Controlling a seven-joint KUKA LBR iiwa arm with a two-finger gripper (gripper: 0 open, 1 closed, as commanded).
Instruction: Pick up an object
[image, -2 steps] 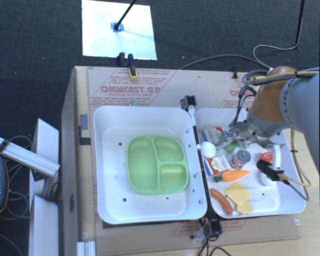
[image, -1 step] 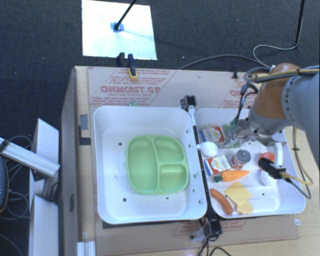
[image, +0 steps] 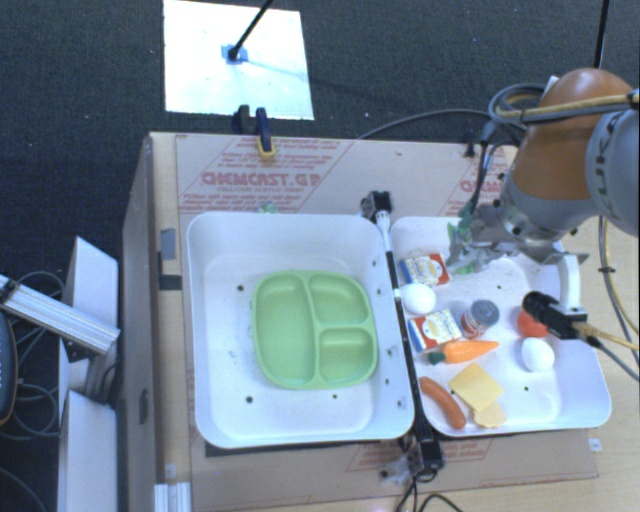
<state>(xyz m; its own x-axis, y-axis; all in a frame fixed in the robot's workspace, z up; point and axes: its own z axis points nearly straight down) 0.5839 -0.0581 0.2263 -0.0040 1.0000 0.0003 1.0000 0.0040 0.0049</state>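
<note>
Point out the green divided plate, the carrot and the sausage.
green divided plate (image: 283, 342): camera view, floor of its large left compartment.
carrot (image: 470, 351): camera view, middle of its orange body.
sausage (image: 443, 402): camera view, middle of its length.

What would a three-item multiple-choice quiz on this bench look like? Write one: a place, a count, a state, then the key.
1. Where does the green divided plate lie?
A. left bin
B. right bin
C. on the bench outside both bins

2. How many white eggs are in the right bin?
A. one
B. two
C. four

3. How does the carrot sit?
A. upright
B. lying flat
C. on the green plate

Key: 1 A, it sits in the left bin. 2 B, one egg by the divider, another egg toward the right. 3 B, it lies lengthwise on the bin floor.
</note>
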